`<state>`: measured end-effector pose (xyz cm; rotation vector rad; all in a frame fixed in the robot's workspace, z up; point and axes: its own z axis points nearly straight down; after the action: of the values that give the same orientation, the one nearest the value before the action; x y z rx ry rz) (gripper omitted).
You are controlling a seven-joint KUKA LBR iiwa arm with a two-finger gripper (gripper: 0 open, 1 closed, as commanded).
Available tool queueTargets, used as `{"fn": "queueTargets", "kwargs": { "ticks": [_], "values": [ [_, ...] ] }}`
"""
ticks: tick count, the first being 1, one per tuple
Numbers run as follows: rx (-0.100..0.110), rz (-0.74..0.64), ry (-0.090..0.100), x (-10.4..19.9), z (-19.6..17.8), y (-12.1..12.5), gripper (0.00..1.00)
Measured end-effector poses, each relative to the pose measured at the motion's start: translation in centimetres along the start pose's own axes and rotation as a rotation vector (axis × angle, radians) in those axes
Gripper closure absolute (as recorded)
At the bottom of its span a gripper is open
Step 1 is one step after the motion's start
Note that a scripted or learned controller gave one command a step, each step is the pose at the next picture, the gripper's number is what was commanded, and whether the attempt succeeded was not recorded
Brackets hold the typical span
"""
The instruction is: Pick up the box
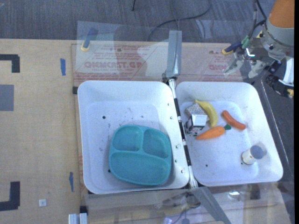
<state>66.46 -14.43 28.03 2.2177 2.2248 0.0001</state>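
Hanging above the far right corner of the desk (37,125), the gripper (245,62) sits beyond the back rim of the right bin (268,125), well apart from everything inside it; the grey arm with its orange band (282,10) rises out of the top right. Whether the fingers stand wide or narrow I cannot tell, since cables and metal parts clutter that spot.

Red lettering runs across a clear plastic sheet (117,59) lying behind the bins, but it is too washed out to read with confidence. No label on the objects themselves is legible.

The box (197,119), a small pale carton with a dark patch on one face, lies near the left wall of the right bin, close to the divider. A yellow banana (208,110) curves just behind it, touching or nearly so. An orange carrot (211,133) lies just in front of the box, and a second, redder carrot-shaped piece (232,120) lies to the right. A short cylinder (253,154) with a grey end and a cream end rests on its side toward the near right corner.

The left bin (93,101), smooth white plastic with rounded corners, carries a teal divided plate (140,155) with three compartments, matte and softly rounded.
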Motion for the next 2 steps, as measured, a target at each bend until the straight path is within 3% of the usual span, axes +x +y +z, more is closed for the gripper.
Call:
{"fn": "queueTargets", "kwargs": {
  "ticks": [1,2],
  "values": [
    [0.000,-0.019,0.000,0.4,15.2,0.2,0.00],
    [0.002,0.018,0.012,-6.7,19.2,-0.5,0.00]
  ]
}}
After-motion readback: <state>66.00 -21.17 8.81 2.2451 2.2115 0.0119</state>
